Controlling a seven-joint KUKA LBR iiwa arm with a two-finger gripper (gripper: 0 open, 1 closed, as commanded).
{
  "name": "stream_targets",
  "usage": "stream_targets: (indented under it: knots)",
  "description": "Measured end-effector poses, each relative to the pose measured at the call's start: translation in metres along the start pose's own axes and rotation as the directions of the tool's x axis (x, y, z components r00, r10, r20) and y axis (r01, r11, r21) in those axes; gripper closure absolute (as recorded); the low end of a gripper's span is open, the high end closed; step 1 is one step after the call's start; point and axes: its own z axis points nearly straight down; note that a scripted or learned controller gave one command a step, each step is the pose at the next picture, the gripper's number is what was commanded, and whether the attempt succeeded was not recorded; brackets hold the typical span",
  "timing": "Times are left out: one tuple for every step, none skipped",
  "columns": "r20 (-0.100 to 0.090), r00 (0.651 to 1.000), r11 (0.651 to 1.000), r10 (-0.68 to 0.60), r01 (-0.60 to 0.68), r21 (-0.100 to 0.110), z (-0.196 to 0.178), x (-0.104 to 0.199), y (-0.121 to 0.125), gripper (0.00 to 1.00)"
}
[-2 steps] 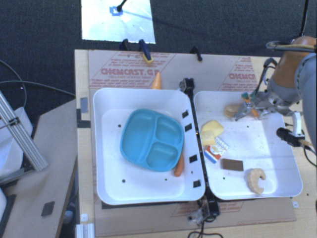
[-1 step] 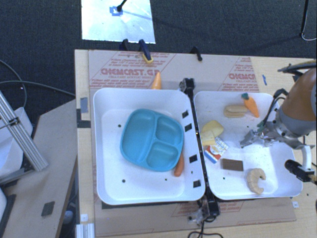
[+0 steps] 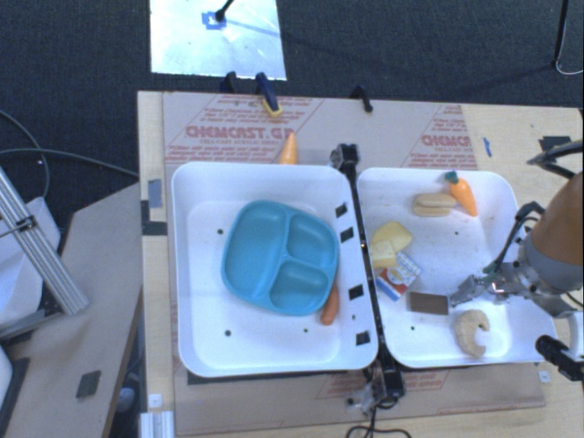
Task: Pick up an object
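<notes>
My gripper (image 3: 476,288) is low in the right bin (image 3: 484,235), near its front right, on the grey arm (image 3: 550,249) that comes in from the right. Just left of it lies a flat brown block (image 3: 427,302). In front of it sits a pale croissant-like piece (image 3: 473,332). A yellow cheese wedge (image 3: 391,243) and a small red, white and blue packet (image 3: 395,278) lie at the bin's left side. At the far end rest a tan bun (image 3: 433,204) and an orange carrot (image 3: 464,195). I see nothing held.
The left bin (image 3: 205,336) holds a blue divided plate (image 3: 281,255) with a small orange piece (image 3: 329,307) by its front right rim. A black-clipped divider (image 3: 358,245) separates the bins. An orange cone (image 3: 288,149) stands behind the left bin.
</notes>
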Motion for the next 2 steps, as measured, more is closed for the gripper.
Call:
stream_targets:
  knots:
    - [0.003, 1.0, 1.0, -0.002, 0.002, -0.007, -0.027, 0.0, -0.007, 0.0]
    - [0.003, 1.0, 1.0, -0.007, 0.007, -0.007, -0.054, 0.001, 0.01, 0.0]
